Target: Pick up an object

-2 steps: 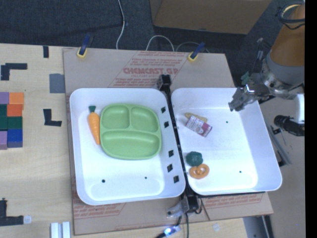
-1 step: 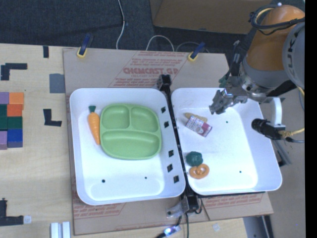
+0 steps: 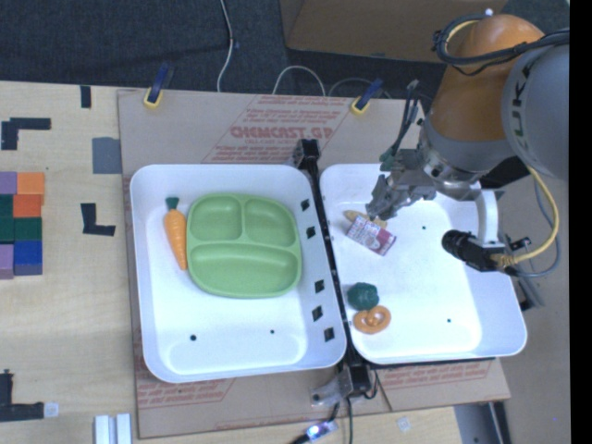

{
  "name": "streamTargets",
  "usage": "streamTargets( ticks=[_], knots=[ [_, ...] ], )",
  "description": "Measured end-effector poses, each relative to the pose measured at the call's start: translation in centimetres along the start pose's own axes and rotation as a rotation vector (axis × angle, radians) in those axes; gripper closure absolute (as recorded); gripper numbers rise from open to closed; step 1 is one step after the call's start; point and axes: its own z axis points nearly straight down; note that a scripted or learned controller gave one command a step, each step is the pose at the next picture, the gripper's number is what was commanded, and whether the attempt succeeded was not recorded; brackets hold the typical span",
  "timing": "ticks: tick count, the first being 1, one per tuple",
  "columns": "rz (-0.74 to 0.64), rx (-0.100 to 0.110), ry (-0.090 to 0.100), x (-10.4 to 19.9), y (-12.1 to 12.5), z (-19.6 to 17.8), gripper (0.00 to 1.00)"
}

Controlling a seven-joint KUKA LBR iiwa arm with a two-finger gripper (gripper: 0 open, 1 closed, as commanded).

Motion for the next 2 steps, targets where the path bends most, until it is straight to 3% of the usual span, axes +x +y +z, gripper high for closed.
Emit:
streamTargets(
  ticks=[1,2],
  knots=[
    [0.001,0.001,0.0,4.9,-1.8,0.1,1.0],
    [-0.003,0.0,0.001,10.7,-1.9,0.2,1.0]
  ],
)
